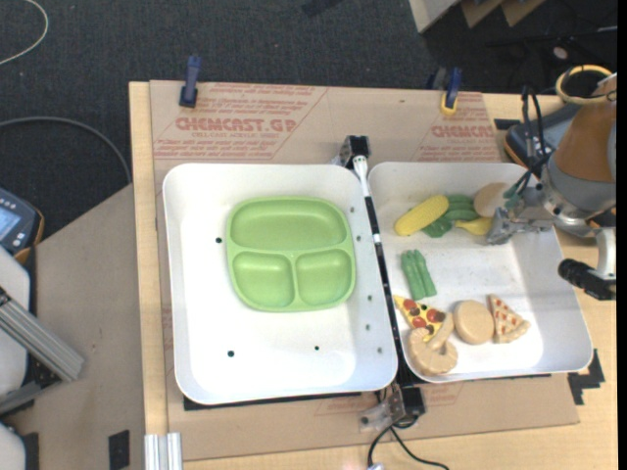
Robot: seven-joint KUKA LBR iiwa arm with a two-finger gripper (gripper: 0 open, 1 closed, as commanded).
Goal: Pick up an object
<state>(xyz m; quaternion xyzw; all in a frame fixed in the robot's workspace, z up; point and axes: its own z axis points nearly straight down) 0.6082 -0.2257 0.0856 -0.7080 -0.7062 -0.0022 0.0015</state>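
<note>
We have one fixed camera, mounted above the bench (294,111) and tilted down at a slant, so the far edge at 12 o'clock looks narrower than the near edge at 6. It's far enough back that both white bins fit whole: left bin (196,360) toward 9 o'clock, right bin (558,346) toward 3. We also catch dark floor (147,18) across the top and down the left side. The arm (588,150) comes in from about 2 to 3 o'clock, cropped at the frame edge.
</note>
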